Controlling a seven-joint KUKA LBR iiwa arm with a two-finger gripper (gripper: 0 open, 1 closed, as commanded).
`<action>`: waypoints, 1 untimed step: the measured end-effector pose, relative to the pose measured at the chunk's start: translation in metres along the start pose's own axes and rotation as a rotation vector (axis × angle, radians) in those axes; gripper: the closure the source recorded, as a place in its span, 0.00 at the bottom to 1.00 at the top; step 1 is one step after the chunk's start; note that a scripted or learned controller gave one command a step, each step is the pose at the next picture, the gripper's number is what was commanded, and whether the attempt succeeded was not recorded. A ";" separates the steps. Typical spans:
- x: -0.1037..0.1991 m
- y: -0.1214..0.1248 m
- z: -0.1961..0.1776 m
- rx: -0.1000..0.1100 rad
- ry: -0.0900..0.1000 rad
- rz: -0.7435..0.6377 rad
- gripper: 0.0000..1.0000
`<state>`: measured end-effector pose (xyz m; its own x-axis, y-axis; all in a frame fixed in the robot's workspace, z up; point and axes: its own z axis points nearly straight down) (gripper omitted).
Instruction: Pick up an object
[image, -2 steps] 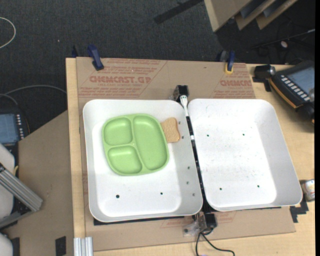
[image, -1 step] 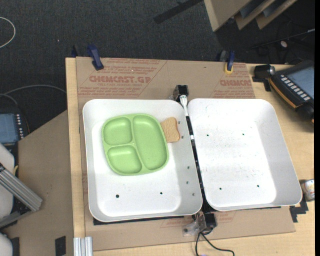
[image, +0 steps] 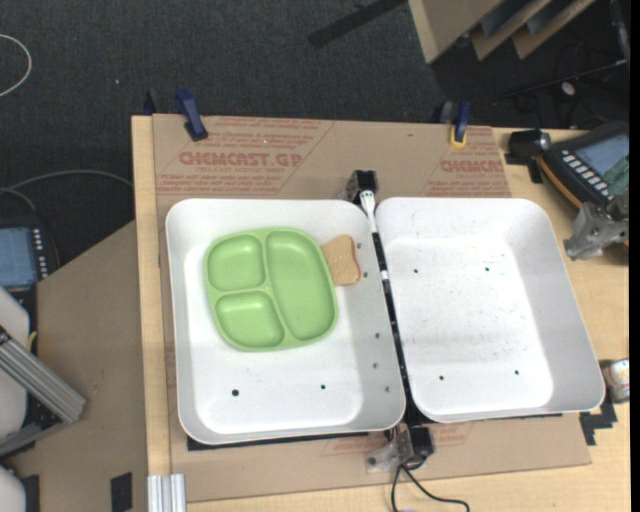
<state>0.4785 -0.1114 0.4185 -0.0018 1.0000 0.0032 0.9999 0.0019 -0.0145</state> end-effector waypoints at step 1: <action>0.042 0.006 0.067 -0.006 -0.001 -0.003 1.00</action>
